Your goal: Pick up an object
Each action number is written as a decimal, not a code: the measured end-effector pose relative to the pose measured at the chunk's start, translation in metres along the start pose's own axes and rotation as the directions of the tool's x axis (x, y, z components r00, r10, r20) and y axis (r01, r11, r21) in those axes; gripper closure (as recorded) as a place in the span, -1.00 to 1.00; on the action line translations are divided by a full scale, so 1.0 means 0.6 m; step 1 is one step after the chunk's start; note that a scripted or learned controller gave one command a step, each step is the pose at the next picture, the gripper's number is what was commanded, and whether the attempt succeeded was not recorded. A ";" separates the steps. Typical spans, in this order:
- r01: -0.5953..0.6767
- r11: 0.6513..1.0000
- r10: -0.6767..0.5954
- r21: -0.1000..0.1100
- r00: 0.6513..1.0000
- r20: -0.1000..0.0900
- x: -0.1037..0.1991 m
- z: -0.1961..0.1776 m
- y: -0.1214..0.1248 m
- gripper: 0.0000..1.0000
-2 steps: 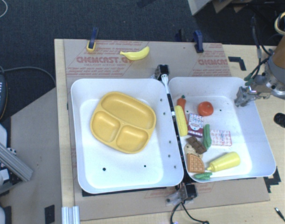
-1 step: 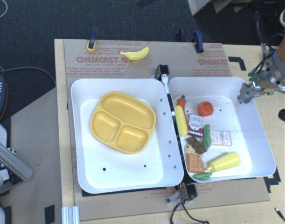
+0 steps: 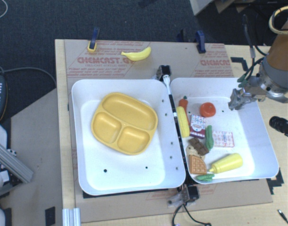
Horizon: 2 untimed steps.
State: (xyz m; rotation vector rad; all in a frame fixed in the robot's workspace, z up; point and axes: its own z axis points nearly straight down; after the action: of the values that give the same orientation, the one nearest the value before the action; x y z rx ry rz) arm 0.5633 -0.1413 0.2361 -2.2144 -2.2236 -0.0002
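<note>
Currently your claw (image 3: 235, 102) is hovering near the right bin's (image 3: 266, 126) far right corner, grip state indeterminable; the red tomato (image 3: 208, 109) is lying just leftward.

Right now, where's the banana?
The banana lies outside both bins, on the cardboard behind the left bin, near the blue clamp at the camera view's top.

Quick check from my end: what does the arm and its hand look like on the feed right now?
The arm comes in from the right: a grey, rounded metal wrist below a wide orange band. Dark cables run beside it. The hand is a small grey metal piece, over the right bin; its details are too small to make out.
</note>
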 end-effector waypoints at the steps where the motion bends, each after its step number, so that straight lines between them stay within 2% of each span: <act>1: 0.002 1.000 -0.002 0.001 1.000 -0.001 0.100 0.010 -0.017 1.00; 2: 0.001 1.000 -0.001 0.001 1.000 -0.001 0.175 0.001 -0.044 1.00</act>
State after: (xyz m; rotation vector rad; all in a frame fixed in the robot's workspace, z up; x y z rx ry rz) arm 0.5363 -0.0365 0.2357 -2.2124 -2.2242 -0.0002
